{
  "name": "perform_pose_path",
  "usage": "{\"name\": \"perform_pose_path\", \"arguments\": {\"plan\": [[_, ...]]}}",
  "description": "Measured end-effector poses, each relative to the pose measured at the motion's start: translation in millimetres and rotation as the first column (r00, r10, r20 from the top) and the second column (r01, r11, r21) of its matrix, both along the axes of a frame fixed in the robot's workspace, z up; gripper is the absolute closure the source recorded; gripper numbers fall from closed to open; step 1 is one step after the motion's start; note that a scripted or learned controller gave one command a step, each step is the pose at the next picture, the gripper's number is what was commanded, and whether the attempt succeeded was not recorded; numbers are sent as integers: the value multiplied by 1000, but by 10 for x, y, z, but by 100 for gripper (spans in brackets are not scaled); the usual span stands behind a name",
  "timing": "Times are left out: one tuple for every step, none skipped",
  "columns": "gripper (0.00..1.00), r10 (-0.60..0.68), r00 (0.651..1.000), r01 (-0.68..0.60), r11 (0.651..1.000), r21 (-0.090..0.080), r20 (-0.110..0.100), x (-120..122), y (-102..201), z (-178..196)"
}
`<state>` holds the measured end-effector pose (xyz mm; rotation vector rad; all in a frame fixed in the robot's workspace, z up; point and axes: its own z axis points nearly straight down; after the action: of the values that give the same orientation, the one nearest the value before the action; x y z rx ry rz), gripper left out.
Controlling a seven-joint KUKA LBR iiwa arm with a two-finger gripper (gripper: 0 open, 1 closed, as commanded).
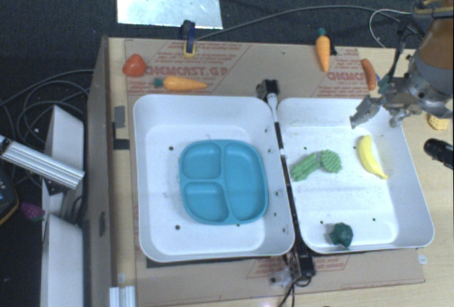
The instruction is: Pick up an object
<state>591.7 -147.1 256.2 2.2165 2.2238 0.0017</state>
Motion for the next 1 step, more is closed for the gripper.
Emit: {"name": "perform_pose_path", "arguments": {"plan": [[0,-3,1000,3,1000,0,-4,328,-599,-1053]]}}
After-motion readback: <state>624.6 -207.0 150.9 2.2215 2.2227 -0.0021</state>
